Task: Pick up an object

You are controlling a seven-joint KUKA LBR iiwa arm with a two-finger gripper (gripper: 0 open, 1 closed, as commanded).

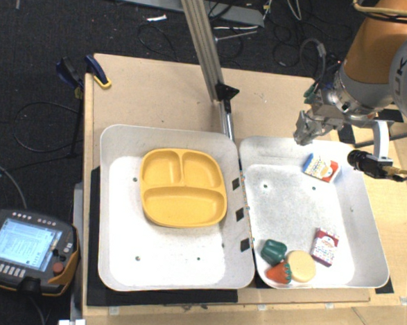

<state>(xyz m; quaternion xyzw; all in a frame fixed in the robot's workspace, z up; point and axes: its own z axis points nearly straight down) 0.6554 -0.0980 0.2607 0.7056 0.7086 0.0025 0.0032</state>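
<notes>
The right bin (291, 199) holds a small white, blue and orange carton (320, 168) near its far edge. At its near edge lie a red and white box (325, 247), a green piece (274, 250), a red piece (278, 272) and a pale yellow round piece (301, 266), the last three bunched together. My gripper (305, 133) hangs over the bin's far rim, a little left of and behind the carton, with nothing seen in it. The left bin (116, 215) carries a yellow divided plate (183, 187).
A slanted metal pole (208, 51) comes down to the gap between the bins. A teach pendant (23, 250) lies at the lower left, off the bench. A blue and yellow clamp (92, 71) grips the bench's far left corner. Cables run across the floor behind.
</notes>
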